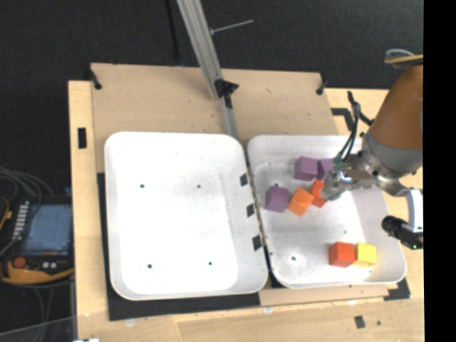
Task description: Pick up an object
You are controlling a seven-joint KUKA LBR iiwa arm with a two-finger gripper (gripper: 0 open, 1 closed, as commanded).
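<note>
Over the right bin (370, 212), the arm's gripper (332, 186) reaches down by an orange block (301, 201); its grasp is unclear.

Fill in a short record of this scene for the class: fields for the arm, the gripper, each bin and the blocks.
arm: grey with orange band, reaching in from the right
gripper: low over the right bin, beside the blocks; finger state unclear
right bin: two purple blocks, orange block, red-orange block touching a yellow block
left bin: white, a few dark specks
</note>
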